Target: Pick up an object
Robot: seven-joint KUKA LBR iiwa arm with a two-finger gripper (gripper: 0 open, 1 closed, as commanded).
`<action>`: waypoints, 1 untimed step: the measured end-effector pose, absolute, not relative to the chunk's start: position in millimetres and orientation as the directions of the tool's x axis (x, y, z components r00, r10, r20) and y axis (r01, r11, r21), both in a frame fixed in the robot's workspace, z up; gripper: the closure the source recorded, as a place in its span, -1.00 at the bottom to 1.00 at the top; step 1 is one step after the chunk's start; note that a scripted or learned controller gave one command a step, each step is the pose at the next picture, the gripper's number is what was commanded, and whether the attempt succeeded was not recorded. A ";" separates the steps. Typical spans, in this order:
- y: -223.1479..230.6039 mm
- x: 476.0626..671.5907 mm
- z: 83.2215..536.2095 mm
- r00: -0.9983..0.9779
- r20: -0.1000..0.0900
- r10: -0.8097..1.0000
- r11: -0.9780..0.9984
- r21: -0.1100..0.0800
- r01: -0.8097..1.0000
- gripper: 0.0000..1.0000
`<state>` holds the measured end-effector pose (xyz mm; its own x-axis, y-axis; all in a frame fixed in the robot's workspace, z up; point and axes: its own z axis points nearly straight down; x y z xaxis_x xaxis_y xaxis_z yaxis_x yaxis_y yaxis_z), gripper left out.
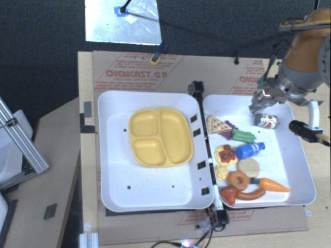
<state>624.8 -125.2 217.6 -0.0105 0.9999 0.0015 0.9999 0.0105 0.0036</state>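
Hanging over the upper right of the frame, the gripper [261, 103] sits just above a small can [267, 121] in the right bin [302, 161]. Whether its fingers are open, I cannot tell. A yellow tray [159, 137] fills the left bin [116, 187].

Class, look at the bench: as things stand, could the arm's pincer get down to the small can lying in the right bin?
Probably yes. The pincer hangs just above and beside the small can, which lies apart from the other toys near the right bin's far end, with nothing stacked over it.
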 end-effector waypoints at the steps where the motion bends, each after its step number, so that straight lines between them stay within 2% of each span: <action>1: -76.2 637.0 211.3 -0.009 0.001 1.000 0.009 0.003 1.000 1.00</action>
<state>637.0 -76.2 211.3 -0.0090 1.0000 0.0006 1.0000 0.0090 0.0030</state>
